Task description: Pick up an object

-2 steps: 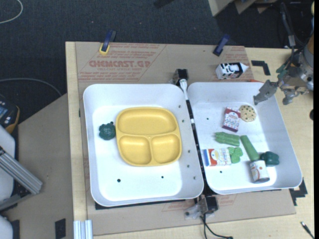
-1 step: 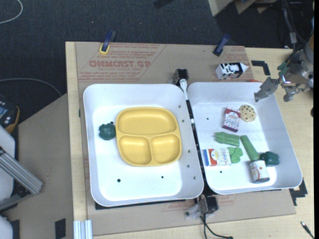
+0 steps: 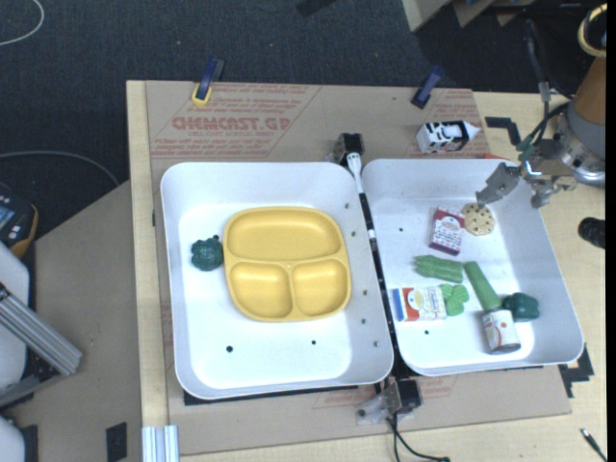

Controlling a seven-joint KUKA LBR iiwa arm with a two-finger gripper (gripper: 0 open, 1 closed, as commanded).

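We see the hand point(image 3: 521, 183) hanging over the upper right part of the right bin point(image 3: 558, 287), reaching in from the right on the grey arm point(image 3: 587, 133). Its two fingers point(image 3: 498, 183) stand spread apart, with nothing between them.

The nearest thing to the hand is a round cookie point(image 3: 477, 219), which lies on the bin floor just below and to the left of the left fingertip, near it but apart from it. Touching the cookie's left side is a small red packet point(image 3: 448, 230). Lower down, in the middle of the bin, lies a green bean pod point(image 3: 439, 268), and beside it a long green cucumber point(image 3: 480, 285) running at a slant down toward the right. Below the pod are a white carton point(image 3: 416, 303) with a coloured label and a pale green lump point(image 3: 454, 300) touching its right end. Near the bin's lower right corner we find a dark green piece point(image 3: 522, 305) and, just below it, a small can point(image 3: 500, 332) lying on its side. All of these lie well apart from the hand.

In the left bin point(image 3: 183, 335) sits a yellow divided plate point(image 3: 287, 261), with a dark green broccoli piece point(image 3: 206, 253) just beside its left rim. On the counter point(image 3: 289, 123) above the right bin stands a small black and white box point(image 3: 446, 136).
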